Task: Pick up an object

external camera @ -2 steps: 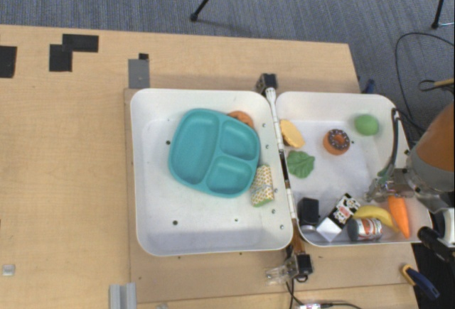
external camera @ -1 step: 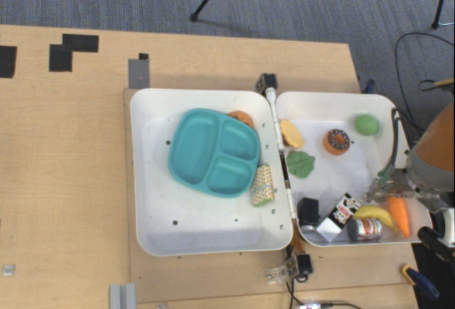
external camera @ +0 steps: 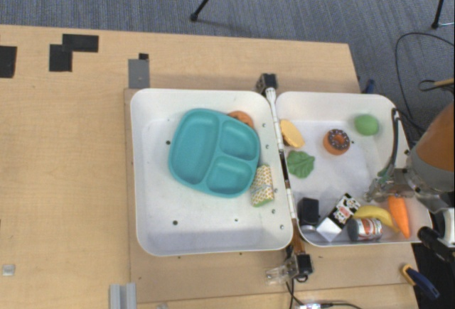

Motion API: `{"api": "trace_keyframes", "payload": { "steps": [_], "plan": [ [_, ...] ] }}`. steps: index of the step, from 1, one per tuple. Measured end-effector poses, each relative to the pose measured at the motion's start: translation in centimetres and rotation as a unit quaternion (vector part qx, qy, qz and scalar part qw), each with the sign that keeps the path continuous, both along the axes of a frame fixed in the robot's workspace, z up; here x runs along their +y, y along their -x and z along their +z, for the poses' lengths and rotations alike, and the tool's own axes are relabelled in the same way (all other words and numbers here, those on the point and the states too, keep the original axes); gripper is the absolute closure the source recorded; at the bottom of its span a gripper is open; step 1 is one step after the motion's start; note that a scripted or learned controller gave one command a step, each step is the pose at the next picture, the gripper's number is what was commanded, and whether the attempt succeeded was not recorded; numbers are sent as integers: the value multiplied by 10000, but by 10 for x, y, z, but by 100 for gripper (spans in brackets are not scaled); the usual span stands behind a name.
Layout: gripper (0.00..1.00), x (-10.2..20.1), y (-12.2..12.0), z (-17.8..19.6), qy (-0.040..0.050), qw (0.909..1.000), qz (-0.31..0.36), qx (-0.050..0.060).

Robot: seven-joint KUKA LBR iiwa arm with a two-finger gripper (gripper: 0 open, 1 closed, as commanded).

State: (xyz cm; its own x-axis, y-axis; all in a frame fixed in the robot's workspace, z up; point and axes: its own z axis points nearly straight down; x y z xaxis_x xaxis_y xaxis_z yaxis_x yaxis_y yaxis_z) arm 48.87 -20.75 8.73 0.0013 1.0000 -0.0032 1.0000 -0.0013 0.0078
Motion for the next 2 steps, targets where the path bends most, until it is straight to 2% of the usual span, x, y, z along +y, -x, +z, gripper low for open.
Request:
{"api": "trace_keyframes", "payload": {
  "steps": [2],
  "plan": [
    [0, 0, 0, 0, -1, 10000, -1, 0]
  ]
}}
